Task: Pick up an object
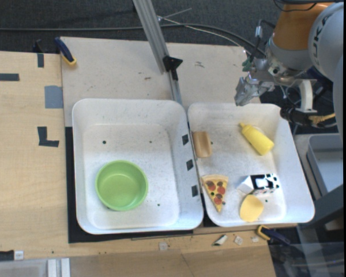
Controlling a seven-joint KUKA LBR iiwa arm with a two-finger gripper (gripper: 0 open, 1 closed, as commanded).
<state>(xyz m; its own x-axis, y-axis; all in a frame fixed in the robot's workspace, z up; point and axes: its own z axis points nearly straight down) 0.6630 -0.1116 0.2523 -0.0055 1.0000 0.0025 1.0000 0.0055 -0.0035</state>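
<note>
1. the gripper (246, 93) is hanging over the far rim of the right bin (288, 212), on the grey arm (311, 22) reaching in from the right; nothing is sitting in its grasp, and i cannot tell how it is set.
2. a yellow bottle (256, 138) is lying tilted in the right bin, near the gripper but apart from it.
3. a brown block (202, 144) is resting by the bin's left wall.
4. a pizza slice (215, 191), a black-and-white item (260, 183), possibly a toy cow, and a yellow round piece (251, 209) are lying along the near side.
5. a green bowl (121, 184) is sitting upright in the left bin (127, 111).
</note>
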